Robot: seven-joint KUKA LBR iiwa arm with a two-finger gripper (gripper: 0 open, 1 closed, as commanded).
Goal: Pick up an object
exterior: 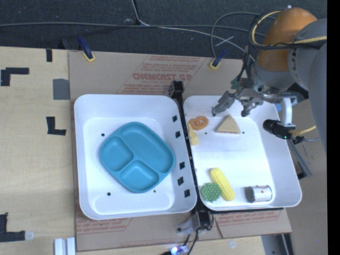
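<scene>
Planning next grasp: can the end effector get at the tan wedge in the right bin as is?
Probably yes. The end effector is open just above the tan wedge, which lies apart from the orange ring, with nothing between.

In the right bin (276, 158) you have a tan wedge (228, 125) lying flat near the far wall, an orange ring (198, 122) just left of it, a yellow corn cob (221, 183) beside a green lump (210, 192), and a small metal can (258, 194) lying on its side near the front.
</scene>
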